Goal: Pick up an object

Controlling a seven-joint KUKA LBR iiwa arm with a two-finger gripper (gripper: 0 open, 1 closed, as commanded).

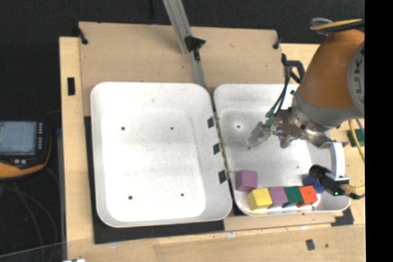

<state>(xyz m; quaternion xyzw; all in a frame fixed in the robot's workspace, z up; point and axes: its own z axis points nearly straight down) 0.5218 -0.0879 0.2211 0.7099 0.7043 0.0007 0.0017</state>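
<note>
The arm's orange band (331, 73) and grey wrist reach in over the right bin (245, 98), and the tool (263, 134) hangs above the bin's bare white floor, roughly at its middle. Its two fingers point toward the divider between the bins and stand slightly apart, with nothing between them. The blocks all lie nearer the camera than the tool, toward the bin's front rim. Closest to the tool is a purple block (246, 180), sitting alone on the bin floor, apart from the tool and a little to the divider side of it. Beyond that, against the front wall, a row of blocks sits side by side and touching: a yellow block (260, 198) nearest the divider, then a lilac block (278, 196), a green block (293, 195) and an orange block (307, 194), with a blue block (315, 183) just behind the orange one, partly hidden. All of these are well clear of the fingers. The left bin (153, 150) lies on the far side of the divider from the tool, its rim touching that of the right bin. Both bins rest on the tan tabletop (123, 46).
</note>
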